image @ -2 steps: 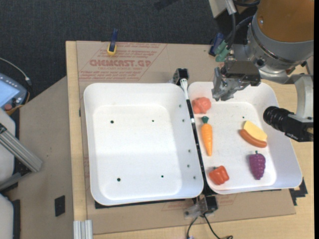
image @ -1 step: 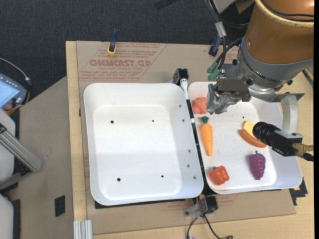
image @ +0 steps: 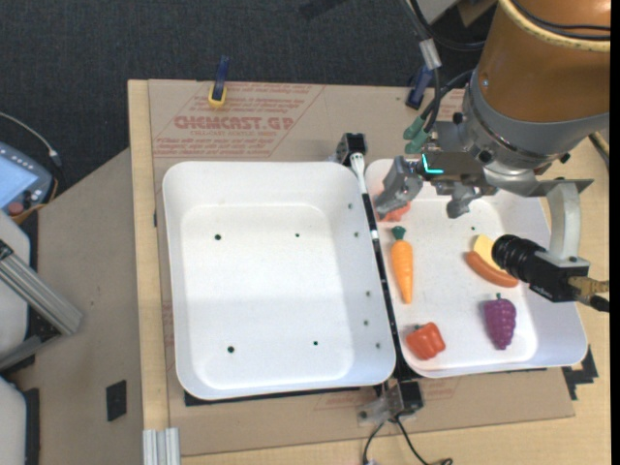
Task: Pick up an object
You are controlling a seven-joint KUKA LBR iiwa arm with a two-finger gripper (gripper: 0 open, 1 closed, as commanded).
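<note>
My gripper hangs over the far end of the right bin, open, its two grey fingers spread wide with nothing between them. A small red thing peeks out just under the left finger. An orange carrot lies along the bin's left wall, in front of the gripper. A red pepper sits at the near edge. A purple bunch of grapes lies to its right. An orange and yellow piece lies further right, partly covered by the robot.
The left bin sits beside the right one on a cardboard sheet. A black clip stands at the far end of the shared wall, another at the near end. A blue and yellow clamp holds the sheet's far edge.
</note>
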